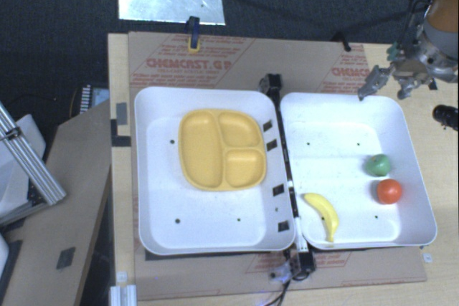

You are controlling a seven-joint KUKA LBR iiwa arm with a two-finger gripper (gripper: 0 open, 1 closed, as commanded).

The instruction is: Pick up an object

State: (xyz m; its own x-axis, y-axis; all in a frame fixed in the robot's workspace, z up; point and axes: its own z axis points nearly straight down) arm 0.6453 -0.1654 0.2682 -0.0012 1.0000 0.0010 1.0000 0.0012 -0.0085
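Tool (pixel 388 84) open above right bin (pixel 344 136); banana (pixel 323 214) inside.

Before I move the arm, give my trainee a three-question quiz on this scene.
1. True or false: the yellow tray lies in the left bin.
2. Which sits nearest the banana? A) green ball B) orange ball C) yellow tray
3. Fill in: the gripper hovers over the right bin's ____ rim.

Key: 1 true; 2 B; 3 far.
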